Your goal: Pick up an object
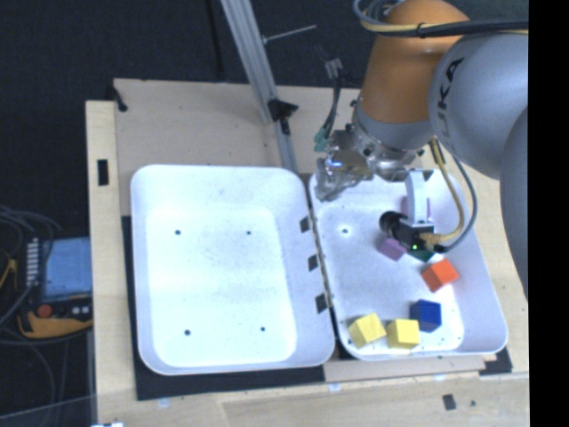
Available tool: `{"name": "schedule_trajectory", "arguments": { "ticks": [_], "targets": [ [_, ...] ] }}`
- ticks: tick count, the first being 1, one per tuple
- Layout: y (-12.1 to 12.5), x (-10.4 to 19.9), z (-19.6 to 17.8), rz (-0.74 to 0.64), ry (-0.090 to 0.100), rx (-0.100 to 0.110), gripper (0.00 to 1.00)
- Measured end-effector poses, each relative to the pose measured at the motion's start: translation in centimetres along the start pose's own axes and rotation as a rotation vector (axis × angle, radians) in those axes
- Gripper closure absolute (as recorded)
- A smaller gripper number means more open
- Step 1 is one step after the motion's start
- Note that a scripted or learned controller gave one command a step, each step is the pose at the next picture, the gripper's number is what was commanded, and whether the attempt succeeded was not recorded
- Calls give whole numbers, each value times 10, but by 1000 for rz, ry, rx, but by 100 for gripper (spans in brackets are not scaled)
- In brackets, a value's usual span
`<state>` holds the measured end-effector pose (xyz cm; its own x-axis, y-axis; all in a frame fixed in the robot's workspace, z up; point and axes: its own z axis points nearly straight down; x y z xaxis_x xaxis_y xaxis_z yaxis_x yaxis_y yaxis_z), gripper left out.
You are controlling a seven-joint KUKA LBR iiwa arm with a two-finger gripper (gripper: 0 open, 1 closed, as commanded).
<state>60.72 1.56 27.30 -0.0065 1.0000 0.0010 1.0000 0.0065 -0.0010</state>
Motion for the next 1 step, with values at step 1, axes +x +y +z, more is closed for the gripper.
{"name": "schedule_trajectory", "arguments": {
  "ticks": [1],
  "targets": [
    [-27, 46, 26, 0, 0, 2, 100]
  ]
}}
